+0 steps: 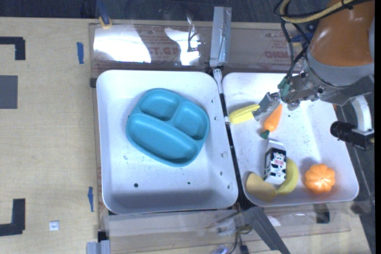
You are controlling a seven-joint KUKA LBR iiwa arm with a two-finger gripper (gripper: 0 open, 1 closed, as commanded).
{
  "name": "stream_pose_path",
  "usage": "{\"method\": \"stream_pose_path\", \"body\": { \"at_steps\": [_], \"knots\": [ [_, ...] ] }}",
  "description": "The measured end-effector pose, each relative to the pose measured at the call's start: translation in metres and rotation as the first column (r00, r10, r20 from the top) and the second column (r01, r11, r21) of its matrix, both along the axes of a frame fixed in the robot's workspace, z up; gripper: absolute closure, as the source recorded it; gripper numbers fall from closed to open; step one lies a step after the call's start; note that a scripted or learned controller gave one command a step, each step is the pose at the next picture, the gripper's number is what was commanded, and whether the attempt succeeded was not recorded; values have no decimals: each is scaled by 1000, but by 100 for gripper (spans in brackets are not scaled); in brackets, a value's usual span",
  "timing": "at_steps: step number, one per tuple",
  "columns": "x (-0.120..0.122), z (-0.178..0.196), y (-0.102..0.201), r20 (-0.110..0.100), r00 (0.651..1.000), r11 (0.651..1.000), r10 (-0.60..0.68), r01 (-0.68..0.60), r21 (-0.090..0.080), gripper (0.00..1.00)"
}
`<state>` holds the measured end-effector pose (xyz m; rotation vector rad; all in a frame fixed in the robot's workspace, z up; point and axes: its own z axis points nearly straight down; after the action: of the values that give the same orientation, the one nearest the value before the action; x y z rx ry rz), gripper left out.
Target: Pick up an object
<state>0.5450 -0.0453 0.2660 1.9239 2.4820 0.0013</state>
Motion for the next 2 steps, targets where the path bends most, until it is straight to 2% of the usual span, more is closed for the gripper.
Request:
{"method": "stream_pose_path", "body": {
  "at_steps": [1, 2],
  "knots": [
    [31, -85, -38, -10, 1000, 1000, 12, -12, 0, 0],
    [48, -178, -81, 6, 999, 999, -49, 49, -1, 0]
  ]
}}
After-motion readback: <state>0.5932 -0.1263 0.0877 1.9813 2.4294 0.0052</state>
